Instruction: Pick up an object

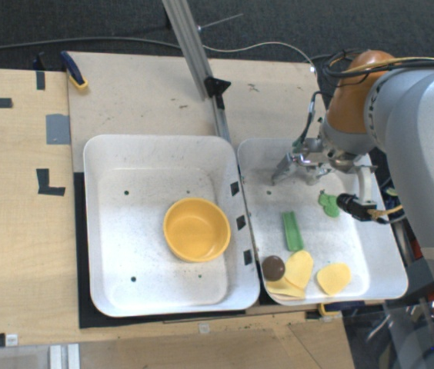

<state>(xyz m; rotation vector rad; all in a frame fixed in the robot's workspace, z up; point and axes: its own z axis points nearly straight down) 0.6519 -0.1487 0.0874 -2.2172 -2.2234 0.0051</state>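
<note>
Where crowded: right bin's [257, 154] near edge.

Two shallow white bins side by side on the worktop: left bin [109, 167], right bin [263, 156].
Left bin: one yellow bowl [196, 229].
Right bin: five items. One green bar [292, 231]; one small green piece [328, 204]; one brown round piece [272, 267]; two pale yellow pieces, one [298, 270] touching the brown round piece, other [333, 278] near the front right corner.
Six loose items in total.
</note>
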